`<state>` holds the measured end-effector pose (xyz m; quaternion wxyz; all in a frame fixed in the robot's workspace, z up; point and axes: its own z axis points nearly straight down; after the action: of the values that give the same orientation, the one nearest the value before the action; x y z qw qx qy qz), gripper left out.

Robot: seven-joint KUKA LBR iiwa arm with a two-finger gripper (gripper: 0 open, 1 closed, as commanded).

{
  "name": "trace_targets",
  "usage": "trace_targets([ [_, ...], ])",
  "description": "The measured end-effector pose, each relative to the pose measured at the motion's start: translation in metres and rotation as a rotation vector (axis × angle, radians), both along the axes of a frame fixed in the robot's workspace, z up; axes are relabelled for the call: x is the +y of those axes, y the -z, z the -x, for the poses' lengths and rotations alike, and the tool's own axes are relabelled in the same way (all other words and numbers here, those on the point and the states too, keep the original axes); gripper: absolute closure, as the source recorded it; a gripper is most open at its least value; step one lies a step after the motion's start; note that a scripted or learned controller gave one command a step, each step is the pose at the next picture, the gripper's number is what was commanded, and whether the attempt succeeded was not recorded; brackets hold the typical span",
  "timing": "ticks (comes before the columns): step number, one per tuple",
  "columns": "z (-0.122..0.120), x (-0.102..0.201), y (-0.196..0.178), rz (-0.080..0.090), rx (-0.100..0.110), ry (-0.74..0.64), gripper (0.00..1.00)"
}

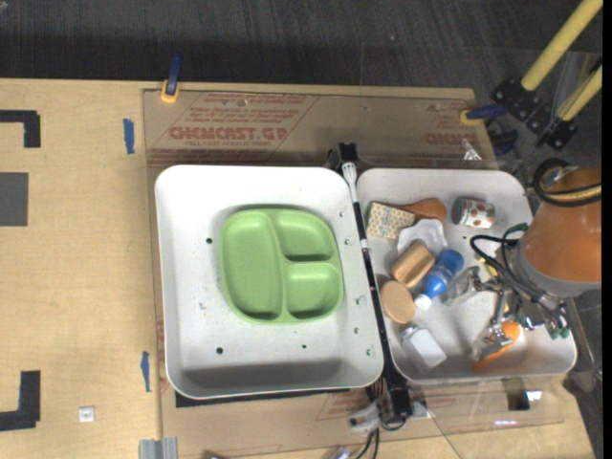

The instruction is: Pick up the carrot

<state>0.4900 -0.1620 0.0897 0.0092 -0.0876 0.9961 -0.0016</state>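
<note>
The carrot [493, 346] is a small orange piece lying near the front right corner of the right bin [550, 360]. My gripper [499, 327] hangs directly over it, low in the bin, and its metal tip overlaps the carrot's upper end. The orange shows on both sides of the tip. The grey arm with its orange band [572, 242] reaches in from the right above the bin's right wall and hides part of it.
The right bin also holds a blue bottle [440, 280], a tan cylinder [413, 264], a tan round lid [397, 302], a white block [424, 345], a patterned packet [387, 220], a brown-orange piece [426, 207] and a small can [472, 211]. A green divided plate [282, 261] lies in the left bin [186, 256].
</note>
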Motion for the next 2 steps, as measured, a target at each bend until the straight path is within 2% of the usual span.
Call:
trace_targets([
  [1, 0.001, -0.058, 0.001, 0.002, -0.003, 0.023, 0.0],
  [2, 0.001, -0.029, 0.0, 0.006, 0.003, -0.132, 0.0],
])
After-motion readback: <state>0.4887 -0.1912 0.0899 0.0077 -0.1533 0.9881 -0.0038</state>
